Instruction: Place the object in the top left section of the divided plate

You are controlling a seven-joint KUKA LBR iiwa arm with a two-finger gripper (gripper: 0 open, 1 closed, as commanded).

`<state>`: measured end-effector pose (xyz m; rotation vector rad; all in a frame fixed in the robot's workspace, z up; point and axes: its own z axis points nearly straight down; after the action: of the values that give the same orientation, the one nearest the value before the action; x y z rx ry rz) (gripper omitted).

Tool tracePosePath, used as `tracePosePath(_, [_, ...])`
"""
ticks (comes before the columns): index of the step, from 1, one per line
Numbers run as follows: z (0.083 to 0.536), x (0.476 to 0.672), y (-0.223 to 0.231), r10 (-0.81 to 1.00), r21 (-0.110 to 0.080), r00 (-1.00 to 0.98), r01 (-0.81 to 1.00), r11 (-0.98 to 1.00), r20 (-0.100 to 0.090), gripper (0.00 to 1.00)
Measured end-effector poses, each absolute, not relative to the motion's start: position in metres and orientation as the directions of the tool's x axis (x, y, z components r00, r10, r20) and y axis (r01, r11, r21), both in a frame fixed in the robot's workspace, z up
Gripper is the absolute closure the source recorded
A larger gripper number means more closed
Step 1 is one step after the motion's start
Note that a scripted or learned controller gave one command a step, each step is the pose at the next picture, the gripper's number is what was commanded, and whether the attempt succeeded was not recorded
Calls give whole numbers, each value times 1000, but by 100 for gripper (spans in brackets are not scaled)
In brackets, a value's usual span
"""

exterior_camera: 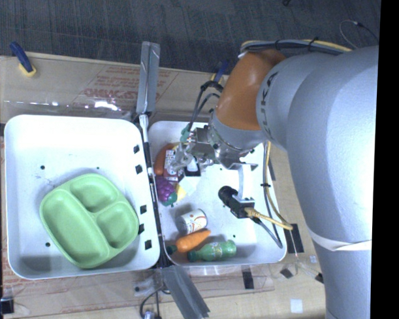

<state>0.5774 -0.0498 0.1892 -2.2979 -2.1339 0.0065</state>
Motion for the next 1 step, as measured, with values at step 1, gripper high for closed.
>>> tracePosePath(1, [189, 537, 1, 996, -9, -90, 996, 90, 1, 100])
